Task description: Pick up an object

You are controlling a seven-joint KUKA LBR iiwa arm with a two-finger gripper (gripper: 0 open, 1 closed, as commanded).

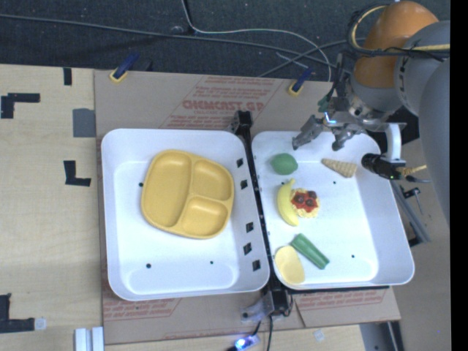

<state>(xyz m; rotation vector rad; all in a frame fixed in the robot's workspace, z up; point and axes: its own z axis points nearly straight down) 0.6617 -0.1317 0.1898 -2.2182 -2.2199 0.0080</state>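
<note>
My gripper (323,137) hangs over the far edge of the right bin (365,232), its two fingers spread open with nothing between them. Below and left of it lies a green round object (284,164). A tan cone (339,168) rests just below the gripper to the right. Further toward the front lie a yellow banana (286,205), a small red and yellow piece (306,202), a green cucumber-like stick (311,251) and a pale yellow disc (289,265).
The left bin (124,218) holds a yellow divided plate (187,194). A black clip-lined ridge (251,196) separates the two bins. Cables run across the dark floor behind the bench. Blue clamps (124,66) sit at the cardboard's far edge.
</note>
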